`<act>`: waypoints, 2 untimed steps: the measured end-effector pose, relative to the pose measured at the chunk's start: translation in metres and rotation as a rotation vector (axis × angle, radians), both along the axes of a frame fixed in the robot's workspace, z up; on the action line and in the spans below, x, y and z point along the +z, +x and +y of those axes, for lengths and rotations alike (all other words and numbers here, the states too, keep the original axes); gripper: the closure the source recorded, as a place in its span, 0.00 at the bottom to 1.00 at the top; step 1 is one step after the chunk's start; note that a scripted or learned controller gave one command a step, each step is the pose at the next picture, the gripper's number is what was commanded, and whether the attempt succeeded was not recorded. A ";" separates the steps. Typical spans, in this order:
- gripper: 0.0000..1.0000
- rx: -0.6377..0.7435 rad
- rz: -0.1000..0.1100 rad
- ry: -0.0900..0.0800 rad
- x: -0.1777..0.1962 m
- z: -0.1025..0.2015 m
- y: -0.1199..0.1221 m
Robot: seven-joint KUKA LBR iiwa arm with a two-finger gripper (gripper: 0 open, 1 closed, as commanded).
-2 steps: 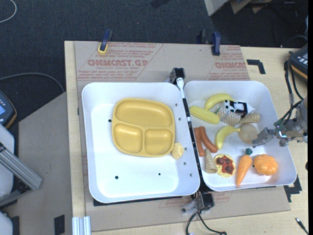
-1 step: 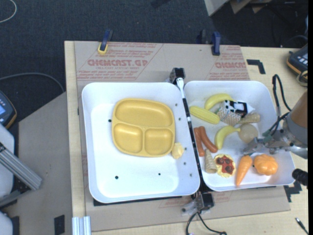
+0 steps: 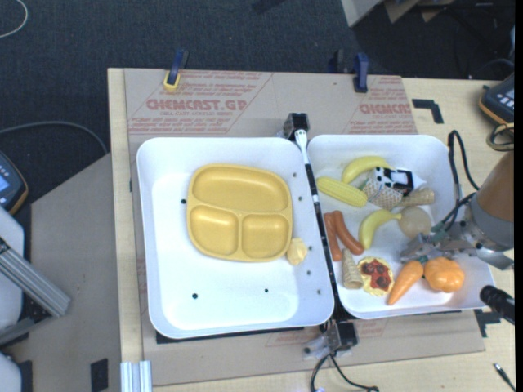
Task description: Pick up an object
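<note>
Your gripper (image 3: 426, 243) sits low in the right bin (image 3: 359, 302), over the toy food.
The orange fruit (image 3: 444, 274) and carrot (image 3: 404, 281) lie just beside it; arm partly cut off; you cannot tell its finger state.

left bin (image 3: 155, 243): open floor around yellow tray (image 3: 239, 211) | right bin (image 3: 437, 147): toy food (image 3: 368, 219) crowded

Red print on worktop (image 3: 245, 96), behind left bin (image 3: 155, 219): "CHEMCAST.G.P"
Red print behind right bin (image 3: 425, 142): cut off, unreadable
</note>
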State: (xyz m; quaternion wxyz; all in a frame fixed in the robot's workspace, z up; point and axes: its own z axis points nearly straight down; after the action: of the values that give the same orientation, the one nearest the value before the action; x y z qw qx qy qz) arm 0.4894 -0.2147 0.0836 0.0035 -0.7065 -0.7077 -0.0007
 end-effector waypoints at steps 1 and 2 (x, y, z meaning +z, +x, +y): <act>1.00 -0.002 -0.003 -0.004 0.011 -0.001 0.000; 1.00 -0.002 -0.010 -0.010 0.055 -0.007 0.000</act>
State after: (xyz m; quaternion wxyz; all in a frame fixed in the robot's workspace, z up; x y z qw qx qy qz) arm 0.4896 -0.2218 0.1389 -0.0035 -0.7072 -0.7070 -0.0006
